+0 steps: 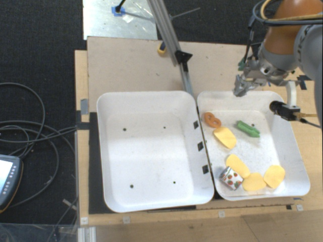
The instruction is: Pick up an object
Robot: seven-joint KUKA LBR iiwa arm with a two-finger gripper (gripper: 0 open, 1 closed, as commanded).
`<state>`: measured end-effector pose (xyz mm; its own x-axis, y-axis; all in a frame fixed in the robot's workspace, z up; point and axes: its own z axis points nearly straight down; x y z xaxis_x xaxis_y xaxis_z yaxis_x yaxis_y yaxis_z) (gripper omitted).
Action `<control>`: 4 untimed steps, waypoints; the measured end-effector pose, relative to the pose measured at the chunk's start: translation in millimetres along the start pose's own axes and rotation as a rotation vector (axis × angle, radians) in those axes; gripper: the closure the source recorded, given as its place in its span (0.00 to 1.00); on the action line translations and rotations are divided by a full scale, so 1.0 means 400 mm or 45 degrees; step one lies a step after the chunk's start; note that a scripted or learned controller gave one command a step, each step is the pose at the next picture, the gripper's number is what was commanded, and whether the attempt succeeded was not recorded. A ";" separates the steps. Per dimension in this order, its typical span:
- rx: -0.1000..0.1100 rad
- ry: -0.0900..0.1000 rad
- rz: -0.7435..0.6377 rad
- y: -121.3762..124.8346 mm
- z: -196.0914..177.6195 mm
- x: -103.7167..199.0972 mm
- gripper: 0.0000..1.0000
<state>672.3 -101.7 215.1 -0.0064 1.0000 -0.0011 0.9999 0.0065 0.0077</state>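
Plainly, we have several candidates in the right-hand shallow white plastic bin (298,158): an orange ring (212,119), a green pod-shaped piece (248,128) and flat yellow slices. Our grey two-finger gripper (242,88) hangs above the bin's far rim, carrying nothing we can see. Thin slices lying flat could slip a pinch; descending here risks striking the rim.

Robotics lab, bench (131,64) with white bins (108,150), loose cables (35,135)
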 end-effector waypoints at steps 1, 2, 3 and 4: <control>0.005 0.001 0.000 0.002 -0.002 0.000 1.00; 0.005 0.004 -0.005 -0.024 -0.035 0.143 1.00; 0.008 0.005 -0.007 -0.037 -0.042 0.302 1.00; 0.011 0.005 -0.005 -0.081 -0.022 0.434 1.00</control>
